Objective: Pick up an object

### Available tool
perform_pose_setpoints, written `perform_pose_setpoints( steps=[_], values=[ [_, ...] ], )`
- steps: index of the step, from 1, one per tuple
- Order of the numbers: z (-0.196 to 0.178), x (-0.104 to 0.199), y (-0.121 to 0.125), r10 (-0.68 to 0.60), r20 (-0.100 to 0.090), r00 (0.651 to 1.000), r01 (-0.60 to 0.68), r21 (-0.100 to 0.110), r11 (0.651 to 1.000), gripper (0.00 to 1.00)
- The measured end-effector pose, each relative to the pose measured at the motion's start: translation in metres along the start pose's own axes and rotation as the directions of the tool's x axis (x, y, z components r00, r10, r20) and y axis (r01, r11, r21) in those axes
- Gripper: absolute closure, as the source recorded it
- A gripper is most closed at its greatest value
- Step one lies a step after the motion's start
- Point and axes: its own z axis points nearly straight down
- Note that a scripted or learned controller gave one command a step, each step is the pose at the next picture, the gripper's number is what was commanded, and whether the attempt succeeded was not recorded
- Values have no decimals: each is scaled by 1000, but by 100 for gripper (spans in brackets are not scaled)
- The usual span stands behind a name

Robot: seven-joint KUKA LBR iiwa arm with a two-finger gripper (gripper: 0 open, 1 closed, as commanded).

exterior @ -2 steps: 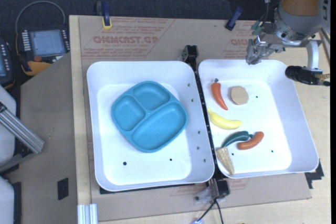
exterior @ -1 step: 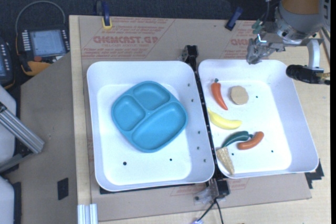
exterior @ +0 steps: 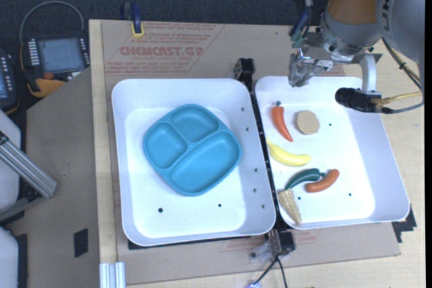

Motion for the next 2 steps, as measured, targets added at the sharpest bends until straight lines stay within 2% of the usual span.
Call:
perform_pose_setpoints(
  steps=[2],
  values=[
    [8, 109, -20, 0, 0, 1000, 0, 0, 1000, 100]
  ],
)
